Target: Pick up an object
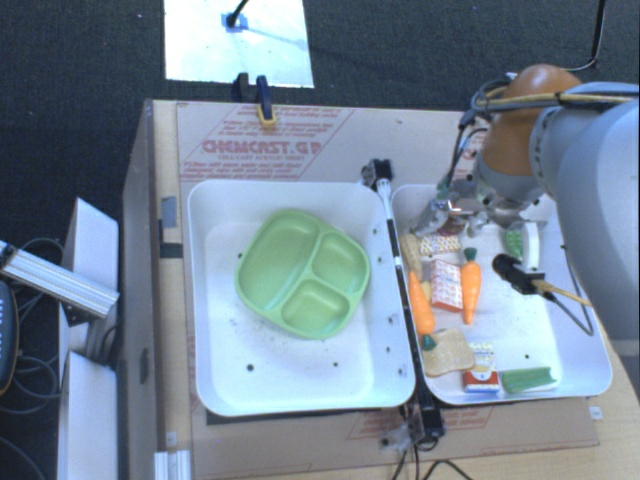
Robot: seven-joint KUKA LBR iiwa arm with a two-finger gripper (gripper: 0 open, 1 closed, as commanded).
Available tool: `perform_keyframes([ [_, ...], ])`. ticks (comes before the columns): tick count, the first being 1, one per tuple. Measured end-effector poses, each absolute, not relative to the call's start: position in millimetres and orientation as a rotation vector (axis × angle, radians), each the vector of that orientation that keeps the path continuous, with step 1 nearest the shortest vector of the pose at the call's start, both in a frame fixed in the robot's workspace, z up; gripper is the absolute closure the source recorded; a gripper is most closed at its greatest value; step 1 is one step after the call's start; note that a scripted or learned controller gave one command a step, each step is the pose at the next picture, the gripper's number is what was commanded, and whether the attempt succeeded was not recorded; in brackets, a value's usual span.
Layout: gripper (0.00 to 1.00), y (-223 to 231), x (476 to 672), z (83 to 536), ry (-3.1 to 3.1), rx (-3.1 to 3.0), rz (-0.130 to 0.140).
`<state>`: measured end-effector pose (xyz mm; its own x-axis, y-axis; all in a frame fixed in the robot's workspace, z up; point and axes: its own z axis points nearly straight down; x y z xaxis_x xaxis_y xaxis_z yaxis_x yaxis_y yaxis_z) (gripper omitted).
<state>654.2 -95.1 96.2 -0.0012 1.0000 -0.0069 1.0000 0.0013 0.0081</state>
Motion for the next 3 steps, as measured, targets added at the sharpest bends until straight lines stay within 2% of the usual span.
perform_keyframes([
  [1,0.0,-84,669.7,86,2.224,2.213,0.004],
  [2,1.0,-84,670.3,97,2.226,2.208,0.004],
  [3,1.0,-53,597.7,186,2.223,2.215,0.005],
])
